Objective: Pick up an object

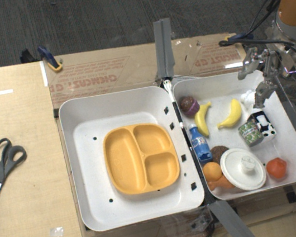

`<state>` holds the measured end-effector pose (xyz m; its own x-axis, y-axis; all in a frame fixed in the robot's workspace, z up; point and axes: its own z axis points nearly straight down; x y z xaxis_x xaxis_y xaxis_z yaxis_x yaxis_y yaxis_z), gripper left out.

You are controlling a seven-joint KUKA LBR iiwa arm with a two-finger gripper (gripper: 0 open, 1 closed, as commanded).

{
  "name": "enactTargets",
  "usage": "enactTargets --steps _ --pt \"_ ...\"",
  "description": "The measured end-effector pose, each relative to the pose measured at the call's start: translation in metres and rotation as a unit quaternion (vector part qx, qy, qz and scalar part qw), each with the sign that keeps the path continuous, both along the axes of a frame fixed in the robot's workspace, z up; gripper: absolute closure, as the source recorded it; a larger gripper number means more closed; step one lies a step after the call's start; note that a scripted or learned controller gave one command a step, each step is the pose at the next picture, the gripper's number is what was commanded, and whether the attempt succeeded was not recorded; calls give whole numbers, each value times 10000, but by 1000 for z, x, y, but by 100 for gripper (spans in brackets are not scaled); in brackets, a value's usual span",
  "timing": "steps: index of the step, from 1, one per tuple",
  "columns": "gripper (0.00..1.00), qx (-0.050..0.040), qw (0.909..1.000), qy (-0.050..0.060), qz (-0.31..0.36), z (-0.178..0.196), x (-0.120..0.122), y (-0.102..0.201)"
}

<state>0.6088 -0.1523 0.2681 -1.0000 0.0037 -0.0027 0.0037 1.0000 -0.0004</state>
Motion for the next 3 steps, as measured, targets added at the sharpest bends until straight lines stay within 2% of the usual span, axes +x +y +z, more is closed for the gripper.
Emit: enactTargets --steps 1,2,3 --pt "0 -3 9979 -2 644 -153 -15 -17" --pt "0 5 9959 -16 900 -174 7 -37" --pt "0 1 10000 -7 11 -175 -5 -17"
